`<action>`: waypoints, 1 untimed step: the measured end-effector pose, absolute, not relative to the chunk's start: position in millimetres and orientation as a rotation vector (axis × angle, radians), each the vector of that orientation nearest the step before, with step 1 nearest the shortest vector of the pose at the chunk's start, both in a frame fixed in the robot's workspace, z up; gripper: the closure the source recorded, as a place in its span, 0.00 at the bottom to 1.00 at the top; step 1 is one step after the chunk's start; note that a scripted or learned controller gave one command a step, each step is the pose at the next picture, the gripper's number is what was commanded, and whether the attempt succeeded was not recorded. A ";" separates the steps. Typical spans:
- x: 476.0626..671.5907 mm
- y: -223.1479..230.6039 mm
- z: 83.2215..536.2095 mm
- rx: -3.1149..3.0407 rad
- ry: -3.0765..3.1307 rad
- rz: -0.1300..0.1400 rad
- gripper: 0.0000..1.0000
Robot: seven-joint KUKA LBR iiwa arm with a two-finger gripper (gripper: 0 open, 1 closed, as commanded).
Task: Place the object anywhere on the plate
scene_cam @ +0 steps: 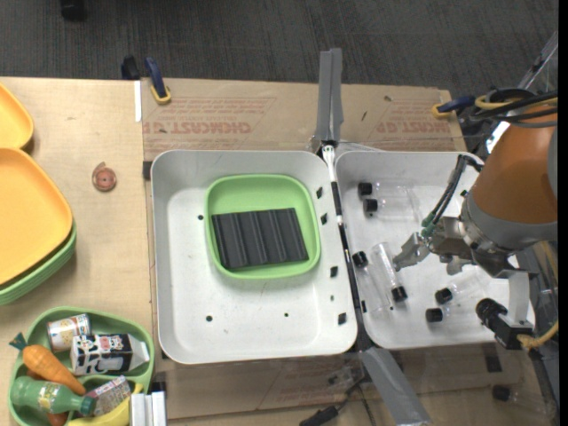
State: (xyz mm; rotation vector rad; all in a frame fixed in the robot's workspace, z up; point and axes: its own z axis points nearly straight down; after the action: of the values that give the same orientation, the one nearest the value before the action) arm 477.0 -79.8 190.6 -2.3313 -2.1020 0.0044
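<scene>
A green square plate [258,187] sits in the left white bin [240,322]. A dark grey ribbed slab [262,238] lies flat on the plate and covers most of its floor. My gripper [414,250] hangs over the right bin [404,327], below the arm's orange band [524,171], well to the right of the plate. Several clear vials with black caps [388,278] lie scattered on the right bin's floor, around and under the gripper. I see nothing held in the gripper.
Yellow and green plates [31,216] are stacked at the bench's left edge. A green bowl [75,371] of toy food stands at the front left. A small red disc [105,177] lies on the bench. A metal divider [329,105] rises between the bins at the back.
</scene>
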 end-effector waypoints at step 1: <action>477.7 -15.0 198.6 -2.506 -1.894 0.004 0.00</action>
State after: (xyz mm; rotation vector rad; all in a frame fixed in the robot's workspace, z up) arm 477.7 -15.0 198.6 -2.5062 -1.8935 0.0043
